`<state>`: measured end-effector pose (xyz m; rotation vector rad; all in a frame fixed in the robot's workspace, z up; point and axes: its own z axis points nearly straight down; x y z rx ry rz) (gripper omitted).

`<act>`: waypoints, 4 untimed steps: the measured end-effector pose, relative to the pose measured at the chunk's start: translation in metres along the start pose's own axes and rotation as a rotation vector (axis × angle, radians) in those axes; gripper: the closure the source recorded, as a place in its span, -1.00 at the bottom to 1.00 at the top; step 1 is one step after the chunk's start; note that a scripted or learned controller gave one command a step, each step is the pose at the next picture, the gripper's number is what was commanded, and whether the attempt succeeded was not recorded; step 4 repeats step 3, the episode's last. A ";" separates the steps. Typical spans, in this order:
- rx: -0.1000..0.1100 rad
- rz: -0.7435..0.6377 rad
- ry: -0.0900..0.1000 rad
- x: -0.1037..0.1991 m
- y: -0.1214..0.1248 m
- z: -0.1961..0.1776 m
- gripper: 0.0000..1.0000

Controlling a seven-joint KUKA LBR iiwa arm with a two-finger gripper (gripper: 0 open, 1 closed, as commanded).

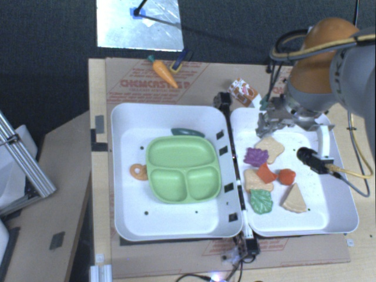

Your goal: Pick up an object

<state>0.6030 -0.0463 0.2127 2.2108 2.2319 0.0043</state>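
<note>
Tool [265, 125] low over the right bin [341, 216], grip state unreadable from up here.
I can't tell whether it's released or clenched. Nearest target is the tan bread slice [269, 148], just off the tool at 6 o'clock, long axis running 2 to 8; the purple grapes [255, 155] touch its 8 o'clock end.

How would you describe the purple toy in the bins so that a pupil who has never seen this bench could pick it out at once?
Start at the right-hand white bin, the one the grey arm reaches into. Among the toy foods clustered near its left wall, find the bunch of grapes, just below the gripper and touching a tan bread slice. It is the only purple piece, with a knobbly outline.
</note>
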 end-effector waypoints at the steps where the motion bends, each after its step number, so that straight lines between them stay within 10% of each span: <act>1: -0.001 -0.001 0.001 0.053 0.016 -0.003 1.00; 4: -0.001 0.003 -0.001 0.067 0.007 -0.022 1.00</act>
